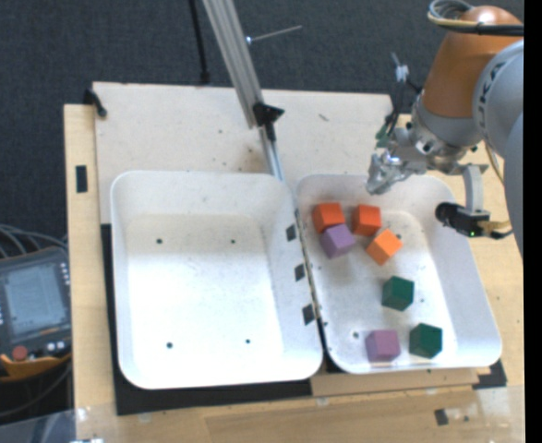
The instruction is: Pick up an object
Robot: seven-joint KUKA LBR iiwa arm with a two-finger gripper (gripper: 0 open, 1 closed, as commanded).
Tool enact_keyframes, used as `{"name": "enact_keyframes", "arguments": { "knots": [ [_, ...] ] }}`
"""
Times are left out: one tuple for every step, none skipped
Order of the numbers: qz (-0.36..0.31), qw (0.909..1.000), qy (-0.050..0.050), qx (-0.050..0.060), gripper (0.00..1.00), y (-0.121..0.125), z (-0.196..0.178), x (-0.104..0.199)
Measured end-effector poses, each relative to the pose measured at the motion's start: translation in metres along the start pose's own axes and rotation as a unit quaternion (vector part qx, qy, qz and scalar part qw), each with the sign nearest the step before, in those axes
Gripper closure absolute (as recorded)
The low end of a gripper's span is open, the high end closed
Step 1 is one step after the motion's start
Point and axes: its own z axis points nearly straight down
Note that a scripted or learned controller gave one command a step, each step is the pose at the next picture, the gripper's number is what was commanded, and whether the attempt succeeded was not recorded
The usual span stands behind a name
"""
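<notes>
Several small blocks lie in the right bin point(474, 289). Near its far edge sit an orange-red block point(327, 216), a second orange-red block point(367, 219), a purple block point(338, 240) and a lighter orange block point(385, 245). A green block point(398, 293) rests mid-bin, with another purple block point(381, 345) and another green block point(426, 340) near the front. My gripper point(379, 183) hangs above the bin's far rim, just behind the second orange-red block. I see nothing held in it.
The left bin point(206, 280) lies beside the right one. A slanted metal pole point(238, 63) rises from the divide between the bins at the back. A pendant point(26, 307) lies off the bench on the left.
</notes>
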Motion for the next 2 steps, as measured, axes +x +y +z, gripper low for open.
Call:
{"name": "enact_keyframes", "arguments": {
  "knots": [
    [-0.002, 1.0000, 0.000, 0.002, 1.00, 0.001, -0.008, -0.001],
    [-0.001, 1.0000, 0.001, 0.004, 1.00, -0.015, -0.016, 0.040]
  ]
}}
